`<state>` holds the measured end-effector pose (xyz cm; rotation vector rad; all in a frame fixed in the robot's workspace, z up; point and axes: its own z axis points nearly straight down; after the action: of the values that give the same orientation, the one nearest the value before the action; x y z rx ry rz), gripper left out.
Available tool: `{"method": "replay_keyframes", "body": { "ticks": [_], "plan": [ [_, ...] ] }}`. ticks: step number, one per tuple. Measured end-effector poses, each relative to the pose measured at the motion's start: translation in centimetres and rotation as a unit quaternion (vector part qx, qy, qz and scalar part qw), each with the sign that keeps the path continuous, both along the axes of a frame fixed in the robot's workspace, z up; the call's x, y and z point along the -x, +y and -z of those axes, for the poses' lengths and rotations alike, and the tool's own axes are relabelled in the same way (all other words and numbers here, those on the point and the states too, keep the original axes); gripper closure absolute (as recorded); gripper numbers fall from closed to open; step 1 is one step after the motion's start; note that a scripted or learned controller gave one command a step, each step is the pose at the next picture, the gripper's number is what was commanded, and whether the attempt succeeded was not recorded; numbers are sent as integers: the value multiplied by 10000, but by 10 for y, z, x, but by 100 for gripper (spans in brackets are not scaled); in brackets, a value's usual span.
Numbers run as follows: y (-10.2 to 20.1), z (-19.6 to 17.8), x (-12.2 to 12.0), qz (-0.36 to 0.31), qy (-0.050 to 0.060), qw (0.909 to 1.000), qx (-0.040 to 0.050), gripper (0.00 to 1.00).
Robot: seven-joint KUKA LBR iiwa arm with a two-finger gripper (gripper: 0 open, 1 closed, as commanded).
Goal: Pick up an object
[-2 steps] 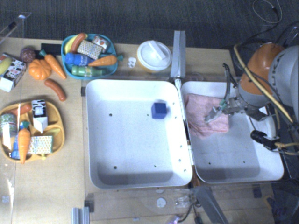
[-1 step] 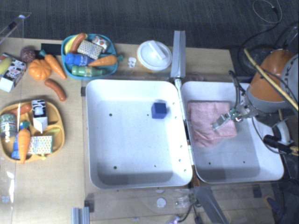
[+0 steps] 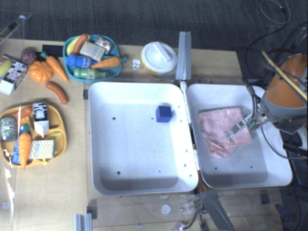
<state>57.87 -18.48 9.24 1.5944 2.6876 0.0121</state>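
Counter edge (image 3: pixel 53 186): at your far left you find a yellow tray (image 3: pixel 60 134) of toy food, with a carrot (image 3: pixel 23 148) and small cartons in it.
Loose items: at 12 o'clock from that tray lie a small orange pumpkin (image 3: pixel 40 71), a second carrot (image 3: pixel 57 67) and a sausage (image 3: pixel 57 92), all on the bare counter.
Blue bowl (image 3: pixel 77 75): at 1 o'clock from the yellow tray, heaped with toy food, among it a blue bottle and a green one.
White lid (image 3: pixel 159 57): a round white piece, just beyond the far rim of the left bin.
Left bin (image 3: pixel 134 177): shallow and white. You see one thing in it, a blue block (image 3: pixel 164 113), near the far right corner and apart from both walls.
Divider: the two bins meet at a grey rail (image 3: pixel 183 57) that runs away from you at 12 o'clock.
Right bin (image 3: pixel 240 172): it holds a pink cloth (image 3: pixel 221 129), crumpled and flat on the floor, in the bin's far half.
Gripper (image 3: pixel 237 129): low over the cloth's right part, at 3 o'clock from the cloth's middle; its fingers stand slightly spread, tips at or on the fabric, and you cannot tell whether they pinch any of it.
Arm (image 3: pixel 286 88): grey with an orange band, entering from 3 o'clock over the right bin's rim.
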Motion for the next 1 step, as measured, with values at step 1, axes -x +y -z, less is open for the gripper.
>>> {"method": "replay_keyframes", "body": {
  "ticks": [1],
  "plan": [
    [-20,1,-42,-280,13,9996,7,0]
  ]
}}
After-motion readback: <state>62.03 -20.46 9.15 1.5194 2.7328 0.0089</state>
